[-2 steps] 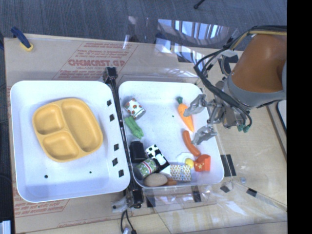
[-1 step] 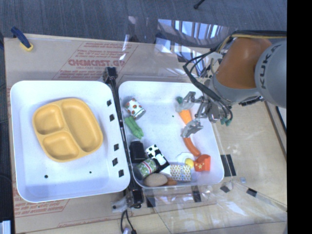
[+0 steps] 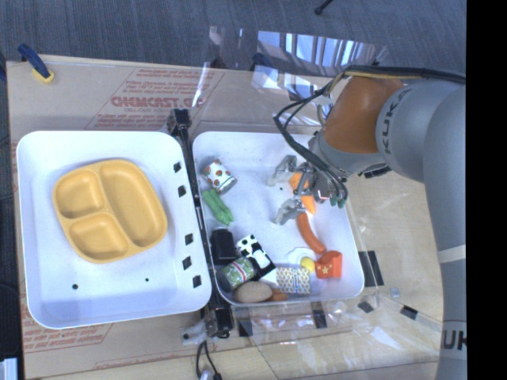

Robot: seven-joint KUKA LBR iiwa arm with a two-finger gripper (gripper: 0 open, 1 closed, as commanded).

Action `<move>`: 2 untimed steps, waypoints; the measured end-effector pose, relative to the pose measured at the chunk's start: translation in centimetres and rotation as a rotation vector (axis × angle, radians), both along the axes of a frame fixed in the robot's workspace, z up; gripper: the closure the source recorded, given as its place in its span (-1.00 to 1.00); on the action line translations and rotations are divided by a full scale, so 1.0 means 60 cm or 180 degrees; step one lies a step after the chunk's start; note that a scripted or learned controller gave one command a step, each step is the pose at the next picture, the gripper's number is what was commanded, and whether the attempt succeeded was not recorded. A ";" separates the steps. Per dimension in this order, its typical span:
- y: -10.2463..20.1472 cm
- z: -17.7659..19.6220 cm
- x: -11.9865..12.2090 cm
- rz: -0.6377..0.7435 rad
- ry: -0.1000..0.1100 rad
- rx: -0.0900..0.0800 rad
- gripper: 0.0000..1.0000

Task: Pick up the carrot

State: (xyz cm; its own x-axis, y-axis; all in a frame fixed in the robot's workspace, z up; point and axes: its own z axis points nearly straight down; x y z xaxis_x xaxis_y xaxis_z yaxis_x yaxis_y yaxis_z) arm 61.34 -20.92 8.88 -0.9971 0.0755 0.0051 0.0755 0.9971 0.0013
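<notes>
The tool (image 3: 283, 188) hangs low in the right bin (image 3: 261, 145), its two metal fingers (image 3: 282, 168) spread apart with bare white floor between them, so it is released and grasps nothing. The carrot (image 3: 310, 232) lies just behind and to one side of the fingertips, toward the arm's wrist: an orange stick slanting across the bin floor, its upper end tucked under the tool's body and its lower end reaching toward a red block (image 3: 329, 265). Because the fingers point past the carrot rather than astride it, I judge the grasp not yet made; the tool would need to draw back over the carrot's middle before closing.

The other items are crowded along the bin's near wall, well away from the fingertips: a green pod (image 3: 218, 207) and a small can (image 3: 218, 176) out ahead of the tool, a black-and-white toy (image 3: 253, 251), a brown potato-like lump (image 3: 253, 293) and a striped tin (image 3: 291, 279). This leaves the carrot fairly free on its long sides, though the red block touching its end could be nudged. The left bin (image 3: 32, 212), far ahead of the tool, bears a yellow divided plate (image 3: 109, 208).
</notes>
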 end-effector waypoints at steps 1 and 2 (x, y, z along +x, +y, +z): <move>0.003 0.026 0.007 0.0033 -0.0032 -0.0011 1.00; -0.004 0.232 -0.042 -0.0800 -0.0051 -0.0019 1.00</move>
State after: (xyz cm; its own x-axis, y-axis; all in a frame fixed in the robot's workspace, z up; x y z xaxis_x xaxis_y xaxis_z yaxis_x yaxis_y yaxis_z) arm 58.82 -21.19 22.81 -0.9470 0.3211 -0.0116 0.3212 0.9470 -0.0015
